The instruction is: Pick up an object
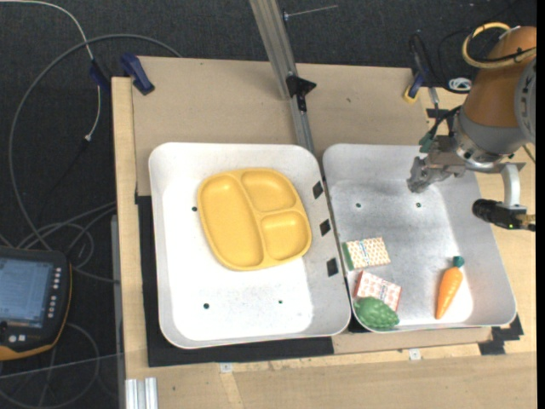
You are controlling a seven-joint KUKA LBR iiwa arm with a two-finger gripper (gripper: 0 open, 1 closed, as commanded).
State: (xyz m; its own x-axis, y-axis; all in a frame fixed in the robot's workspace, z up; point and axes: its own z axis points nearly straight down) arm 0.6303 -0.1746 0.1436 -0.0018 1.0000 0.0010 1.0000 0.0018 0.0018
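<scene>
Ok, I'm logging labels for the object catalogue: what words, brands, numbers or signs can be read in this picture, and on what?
None can be read.
Patterned packet: printed, too small to read.
Red and white packet: print too blurred to read.
Handheld screen at the left edge: lit, its content is too small to read.
Yellow divided plate, carrot, green vegetable: no text visible.

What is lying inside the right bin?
In the right bin: a patterned card, a red-and-white packet, a green toy vegetable and a toy carrot. The packet partly overlaps the vegetable.
</scene>
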